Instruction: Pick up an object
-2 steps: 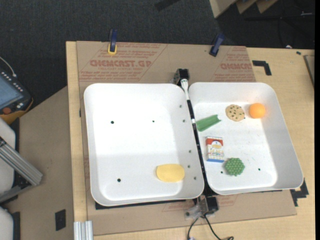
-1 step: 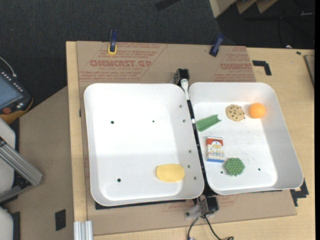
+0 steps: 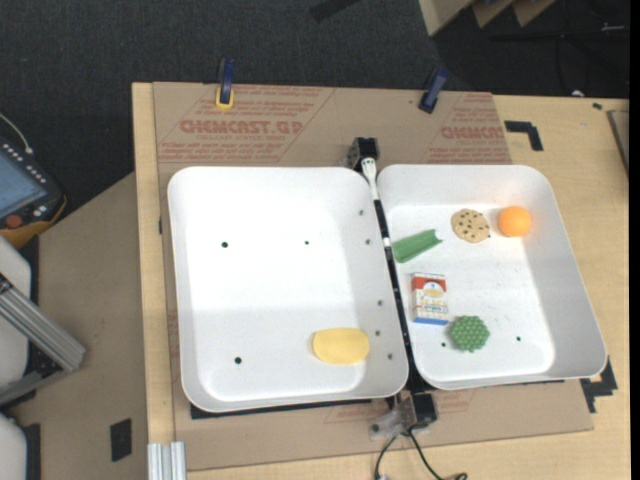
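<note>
**Five pieces in the right bin, one in the left**

I take the small printed carton [image 3: 430,299] as my reference; it lies flat in the right bin [image 3: 560,298], close to that bin's inner wall.

Just to the near right of the carton, almost touching its corner, sits a green knobbly ball [image 3: 467,333]. Beyond the carton, towards the far side of the worktop [image 3: 300,118], a green strip [image 3: 415,245] lies at a slant, with one end up against the inner wall. Farther off, beyond the carton and a little to its right, a round chocolate-chip cookie [image 3: 470,226] lies flat. An orange ball [image 3: 514,221] rests just beside the cookie, on the side away from the carton; I cannot tell whether the two touch.

To the carton's left, across the two walls where the bins meet, a flat yellow oval [image 3: 340,346] lies in the left bin [image 3: 200,268], nearer the front than the carton and well apart from it.

Far beyond the carton, two blue clamps [image 3: 226,80] grip the back edge of the brown printed sheet that covers the worktop.
</note>
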Robot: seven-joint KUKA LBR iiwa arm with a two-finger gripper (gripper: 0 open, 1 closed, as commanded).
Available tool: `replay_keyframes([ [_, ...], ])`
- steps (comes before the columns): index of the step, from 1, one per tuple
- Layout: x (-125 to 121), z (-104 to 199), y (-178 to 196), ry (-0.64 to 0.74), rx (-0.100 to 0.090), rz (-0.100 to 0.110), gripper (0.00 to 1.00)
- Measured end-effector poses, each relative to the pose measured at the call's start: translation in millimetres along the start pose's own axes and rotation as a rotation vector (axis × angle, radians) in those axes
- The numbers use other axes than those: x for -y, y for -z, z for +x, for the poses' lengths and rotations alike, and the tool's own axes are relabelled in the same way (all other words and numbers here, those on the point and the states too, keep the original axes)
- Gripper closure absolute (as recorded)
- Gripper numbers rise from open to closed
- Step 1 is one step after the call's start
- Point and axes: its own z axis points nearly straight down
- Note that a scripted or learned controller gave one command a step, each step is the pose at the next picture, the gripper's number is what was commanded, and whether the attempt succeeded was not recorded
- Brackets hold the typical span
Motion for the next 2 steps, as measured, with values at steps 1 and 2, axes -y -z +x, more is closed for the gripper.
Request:
replay_keyframes([
  [1,0,0,0,0.0,0.0,0.0,1.0],
  [2,1,1,-112,-0.001,-0.007,0.015,1.0],
])
